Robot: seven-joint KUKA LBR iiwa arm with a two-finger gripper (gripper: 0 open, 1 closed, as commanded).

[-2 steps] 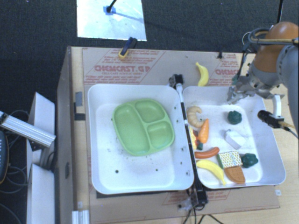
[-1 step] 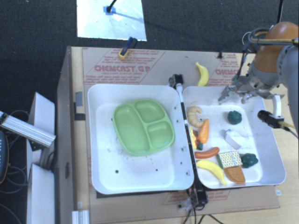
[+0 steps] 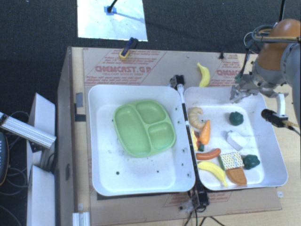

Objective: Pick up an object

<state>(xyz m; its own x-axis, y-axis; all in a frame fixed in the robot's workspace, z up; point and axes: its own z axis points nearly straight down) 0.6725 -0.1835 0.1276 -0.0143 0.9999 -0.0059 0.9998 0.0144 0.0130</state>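
Light green tray, white bins, yellow banana, orange carrot

A single fixed camera looks down from above the desk at a slant, far enough back to take in both white bins whole. The left bin sits near the middle of the frame and the right bin toward the right edge. Dark floor fills the top of the frame beyond the desk's far side. The grey and orange arm enters from the upper right.
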